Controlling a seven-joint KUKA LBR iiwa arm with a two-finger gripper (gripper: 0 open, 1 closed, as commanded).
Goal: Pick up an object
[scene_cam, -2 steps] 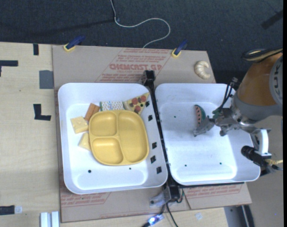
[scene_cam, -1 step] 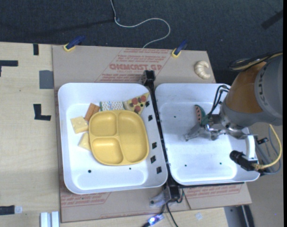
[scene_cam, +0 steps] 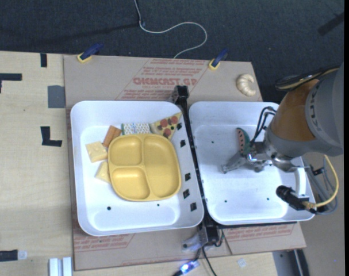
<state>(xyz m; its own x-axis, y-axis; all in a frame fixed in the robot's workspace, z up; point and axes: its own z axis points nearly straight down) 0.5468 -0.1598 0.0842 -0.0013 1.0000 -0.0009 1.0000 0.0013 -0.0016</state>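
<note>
My gripper [scene_cam: 231,150] is low in the right bin [scene_cam: 243,209], near its left middle. Its fingers are spread open: one points up the view and the other [scene_cam: 230,165] points down-left. A small red and green piece [scene_cam: 241,137] lies along the upper finger, not between the two. The left bin [scene_cam: 88,211] holds a yellow divided plate [scene_cam: 144,167]. Beside the plate lie a tan cracker square [scene_cam: 95,151], an orange-brown piece [scene_cam: 111,135], a pizza slice [scene_cam: 168,123] and a speckled piece [scene_cam: 135,128].
A yellow wedge [scene_cam: 102,173] pokes out from under the plate's left edge. The ridge where the two bins meet [scene_cam: 191,171] stands just left of the gripper. A beige lump [scene_cam: 247,84] lies on the cardboard behind the right bin.
</note>
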